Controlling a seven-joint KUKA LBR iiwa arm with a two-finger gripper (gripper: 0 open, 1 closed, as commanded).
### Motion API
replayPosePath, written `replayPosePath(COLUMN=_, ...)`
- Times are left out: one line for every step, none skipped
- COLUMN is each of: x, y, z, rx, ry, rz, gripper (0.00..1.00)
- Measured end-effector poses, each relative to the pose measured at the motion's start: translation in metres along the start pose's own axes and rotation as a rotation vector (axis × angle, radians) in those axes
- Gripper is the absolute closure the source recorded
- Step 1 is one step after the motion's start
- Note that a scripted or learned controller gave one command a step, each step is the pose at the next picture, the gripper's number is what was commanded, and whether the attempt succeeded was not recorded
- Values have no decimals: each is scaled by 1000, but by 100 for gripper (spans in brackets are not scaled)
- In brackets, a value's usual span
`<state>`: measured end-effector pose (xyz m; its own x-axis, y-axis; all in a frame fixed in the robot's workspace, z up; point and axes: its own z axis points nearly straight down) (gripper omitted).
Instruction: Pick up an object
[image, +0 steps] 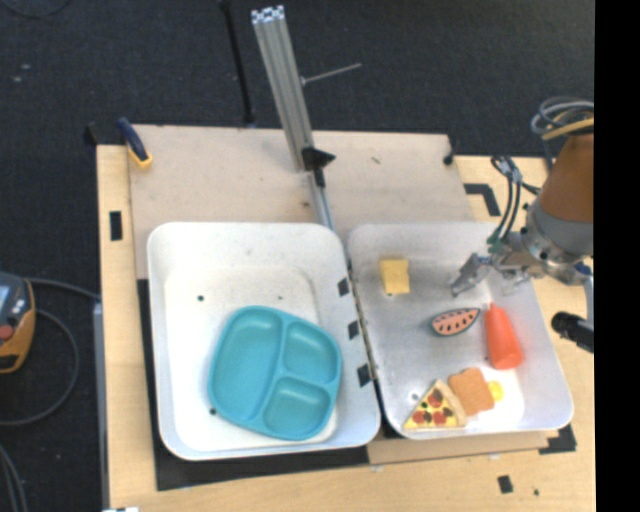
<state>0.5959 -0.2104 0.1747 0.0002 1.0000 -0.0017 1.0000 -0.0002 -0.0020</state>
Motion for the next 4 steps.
replayPosePath(x=-11, y=-2, z=57, rx=0, ry=0, rz=0, gripper=0)
replayPosePath(x=-12, y=-1, z=74, rx=-2, ry=0, rz=1, gripper=0)
replayPosePath(x=-13, y=0, z=61, rx=-8, ry=-2, rz=1, gripper=100)
replayPosePath(x=-6, y=4, z=0, rx=-10, ry=-1, rz=-4, gripper=100)
